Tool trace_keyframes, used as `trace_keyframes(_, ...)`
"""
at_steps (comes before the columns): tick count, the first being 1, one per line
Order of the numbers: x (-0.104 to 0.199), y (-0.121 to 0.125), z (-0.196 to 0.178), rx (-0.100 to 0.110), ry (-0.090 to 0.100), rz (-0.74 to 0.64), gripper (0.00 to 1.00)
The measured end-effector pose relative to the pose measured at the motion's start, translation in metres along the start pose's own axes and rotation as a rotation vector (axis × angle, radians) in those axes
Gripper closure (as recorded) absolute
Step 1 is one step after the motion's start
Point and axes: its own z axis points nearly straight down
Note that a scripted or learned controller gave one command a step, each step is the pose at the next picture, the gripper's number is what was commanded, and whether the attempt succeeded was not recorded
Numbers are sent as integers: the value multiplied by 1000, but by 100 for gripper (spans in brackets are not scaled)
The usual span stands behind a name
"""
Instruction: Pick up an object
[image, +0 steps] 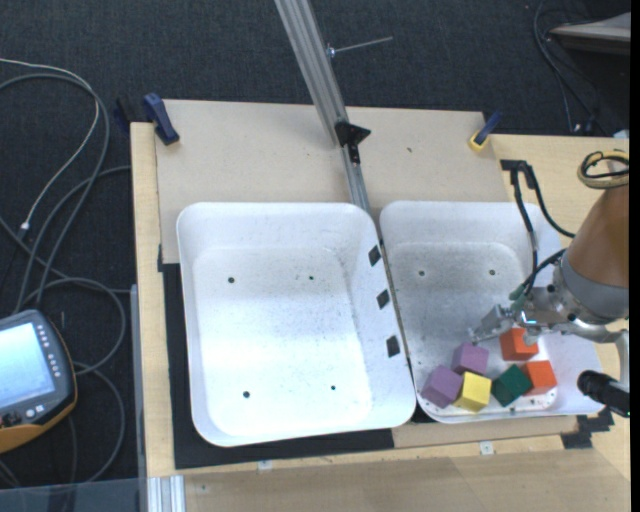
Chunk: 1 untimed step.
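Note:
Several small blocks lie at the near right corner of the right bin (450, 250): two purple blocks (472, 357) (441, 385), a yellow block (476, 391), a green block (513, 384) and two orange blocks (517, 345) (541, 374). My gripper (508, 322) reaches in from the right and sits low over this cluster, just above the upper orange block and right of the upper purple one. A grey finger (490, 322) points left toward the bin floor. Nothing shows between the fingers.
The left bin (270, 320) lies beside the right one, with black clips along the shared rim. A metal pole (320, 70) slants up from the bench's back. Black cables (530, 200) run along the right bin's far right side. A pendant (30, 375) sits off the bench, left.

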Motion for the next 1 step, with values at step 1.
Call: trace_keyframes(1,-61,-5,-76,-21,-10,-1,0)
